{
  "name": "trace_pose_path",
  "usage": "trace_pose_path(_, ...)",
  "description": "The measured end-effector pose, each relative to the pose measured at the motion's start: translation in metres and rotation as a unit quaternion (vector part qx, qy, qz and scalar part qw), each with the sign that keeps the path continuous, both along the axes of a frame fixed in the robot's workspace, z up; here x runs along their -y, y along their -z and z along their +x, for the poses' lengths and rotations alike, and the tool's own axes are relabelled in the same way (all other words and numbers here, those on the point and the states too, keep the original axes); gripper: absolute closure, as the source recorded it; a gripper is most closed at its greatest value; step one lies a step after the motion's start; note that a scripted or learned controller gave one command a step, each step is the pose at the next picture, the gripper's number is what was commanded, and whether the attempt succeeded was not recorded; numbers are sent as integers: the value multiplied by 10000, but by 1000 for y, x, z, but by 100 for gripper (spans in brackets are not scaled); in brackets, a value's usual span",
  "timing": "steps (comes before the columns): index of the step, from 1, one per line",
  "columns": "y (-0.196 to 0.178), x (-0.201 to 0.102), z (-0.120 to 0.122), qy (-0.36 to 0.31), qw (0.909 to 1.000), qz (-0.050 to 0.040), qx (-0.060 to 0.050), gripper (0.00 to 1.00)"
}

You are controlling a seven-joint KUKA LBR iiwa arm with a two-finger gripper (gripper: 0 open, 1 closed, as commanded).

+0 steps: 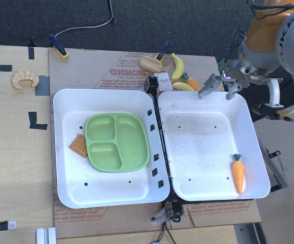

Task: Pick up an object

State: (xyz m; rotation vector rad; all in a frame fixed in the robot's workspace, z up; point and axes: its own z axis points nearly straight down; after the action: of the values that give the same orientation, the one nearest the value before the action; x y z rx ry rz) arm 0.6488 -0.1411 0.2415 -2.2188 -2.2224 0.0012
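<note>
Camera view. The gripper [217, 87] hovers at the far rim of the right bin [197, 136], fingers apart and holding nothing. The toy carrot [238, 174], the likely target, lies near the bin's right wall, well apart from the gripper. A descent so near that wall risks finger contact with the rim, or closure on air.

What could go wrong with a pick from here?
1. The carrot lies close to the right bin's right wall, so a finger may hit the rim instead of closing round it.
2. The tool hangs over that bin's far rim, well away from the carrot; a straight drop would likely grab nothing.
3. The cracker lies partly under the green tray, hard to grip.
</note>
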Motion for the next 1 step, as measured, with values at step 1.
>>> trace_pose_path(1,123,71,-21,14,10000,-4,-23,0)
